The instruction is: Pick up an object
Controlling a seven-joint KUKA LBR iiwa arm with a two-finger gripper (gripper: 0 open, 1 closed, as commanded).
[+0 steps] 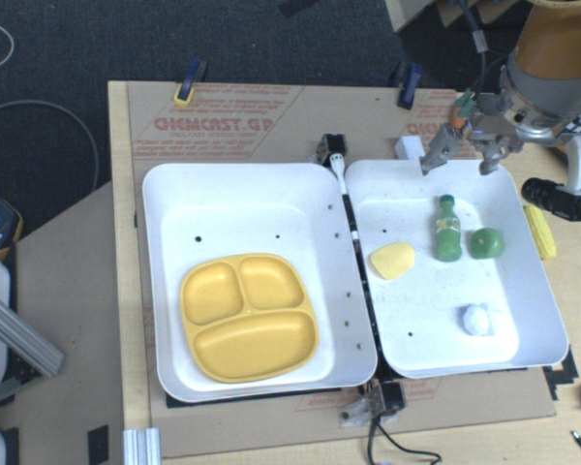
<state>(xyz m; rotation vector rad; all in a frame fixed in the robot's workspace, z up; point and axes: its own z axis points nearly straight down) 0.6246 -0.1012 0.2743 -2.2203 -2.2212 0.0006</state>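
You have the gripper (462, 157) poised over the far edge of the right bin (533, 303), fingers spread and holding nothing. Below it in that bin stand a green bottle (447, 229), a green ball (485, 243) just beside it, a yellow piece (392, 260) and a small white object (476, 320), all apart. The left bin (165, 260) bears a yellow divided tray (249, 315). The board (223, 114) beneath reads "CHEMCAST".

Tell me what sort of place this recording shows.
Probably a robotics lab test bench: two shallow white plastic bins clamped on a printed cardboard sheet, a grey-and-orange robot arm above, loose cables on dark carpet.
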